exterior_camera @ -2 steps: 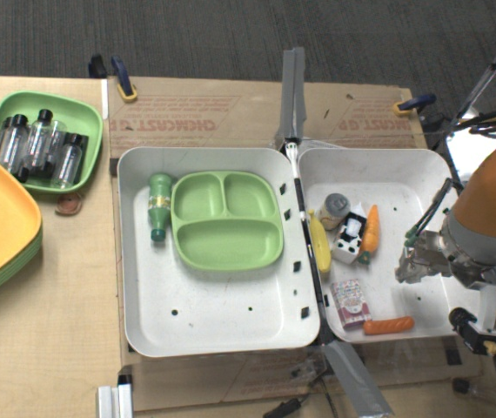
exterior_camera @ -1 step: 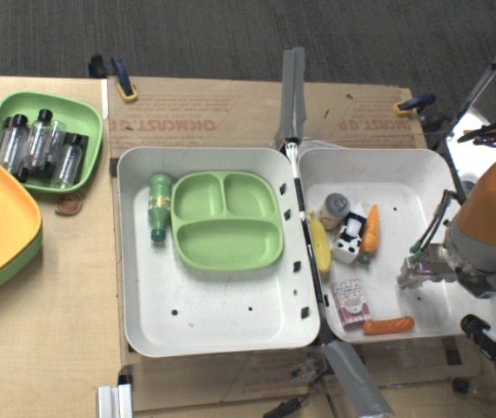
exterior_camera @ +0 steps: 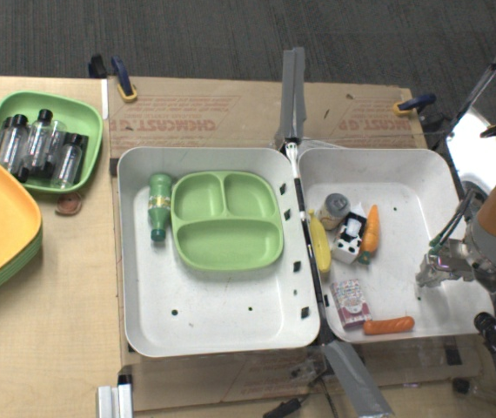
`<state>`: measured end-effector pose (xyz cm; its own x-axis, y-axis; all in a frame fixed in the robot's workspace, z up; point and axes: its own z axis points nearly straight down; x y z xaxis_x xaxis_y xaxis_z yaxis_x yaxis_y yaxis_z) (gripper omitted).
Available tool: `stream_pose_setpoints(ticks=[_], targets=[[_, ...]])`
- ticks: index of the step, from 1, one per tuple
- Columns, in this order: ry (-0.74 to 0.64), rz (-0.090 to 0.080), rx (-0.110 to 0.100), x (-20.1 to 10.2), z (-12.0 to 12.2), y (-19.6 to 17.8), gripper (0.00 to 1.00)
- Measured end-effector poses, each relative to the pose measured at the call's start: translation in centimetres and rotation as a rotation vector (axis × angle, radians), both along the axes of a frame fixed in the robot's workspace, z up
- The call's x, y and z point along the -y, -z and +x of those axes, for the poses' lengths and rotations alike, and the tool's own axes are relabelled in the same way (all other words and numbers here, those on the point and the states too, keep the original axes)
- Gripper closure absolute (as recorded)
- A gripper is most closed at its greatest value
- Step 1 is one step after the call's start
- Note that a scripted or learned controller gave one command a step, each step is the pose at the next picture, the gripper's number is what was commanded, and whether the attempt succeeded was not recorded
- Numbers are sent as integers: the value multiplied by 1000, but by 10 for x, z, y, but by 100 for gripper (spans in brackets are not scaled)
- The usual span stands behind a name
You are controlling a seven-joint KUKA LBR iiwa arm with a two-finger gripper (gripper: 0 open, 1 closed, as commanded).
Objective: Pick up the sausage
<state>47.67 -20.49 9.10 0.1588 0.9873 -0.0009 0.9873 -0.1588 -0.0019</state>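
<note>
While the gripper hovers just right of the sausage, finger state unreadable; sausage looks light, smooth, slightly soft, so grab across its middle.

Two smooth white plastic bins rest on a bench of matt brown cardboard and pale wood. Inside the left bin, a glossy green plastic divided plate. Right of the plate, a shiny orange sausage and a metallic gripper.
</note>
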Motion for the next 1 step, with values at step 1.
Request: stream_pose_setpoints(ticks=[1], targets=[[133, 1, -1, 8, -1, -4, 100]])
